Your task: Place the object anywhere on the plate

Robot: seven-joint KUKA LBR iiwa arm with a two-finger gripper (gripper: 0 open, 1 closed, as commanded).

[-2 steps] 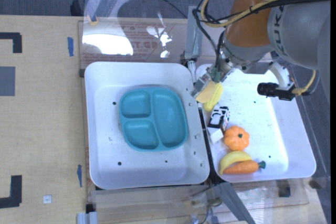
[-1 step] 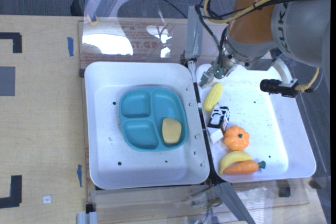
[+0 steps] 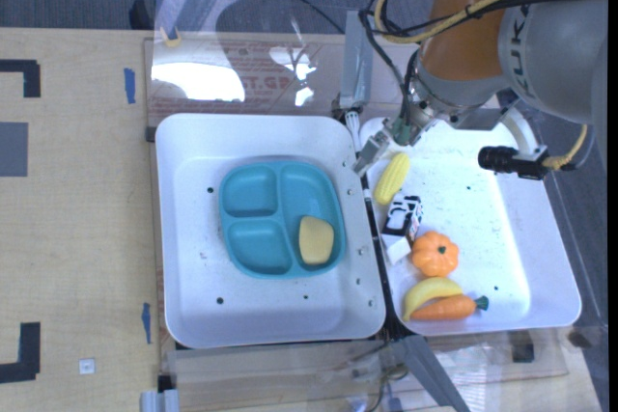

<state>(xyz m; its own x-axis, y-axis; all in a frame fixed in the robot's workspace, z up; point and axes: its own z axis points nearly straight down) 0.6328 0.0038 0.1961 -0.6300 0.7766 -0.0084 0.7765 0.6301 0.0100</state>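
The corn cob (image 3: 391,178) lies in the right bin (image 3: 512,236) against its left wall, just across from the blue plate (image 3: 253,193), so I'd grab it across the middle and lift clear of both rims before swinging left. The gripper (image 3: 372,150) hovers at the cob's top end, and I honestly can't tell how it's set or whether it touches.

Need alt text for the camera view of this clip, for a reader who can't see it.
A grey arm's gripper hangs at the right bin's near-left corner, just above a corn cob. The left bin holds a teal divided plate with a yellow piece in one compartment; a pumpkin, banana and carrot lie right.
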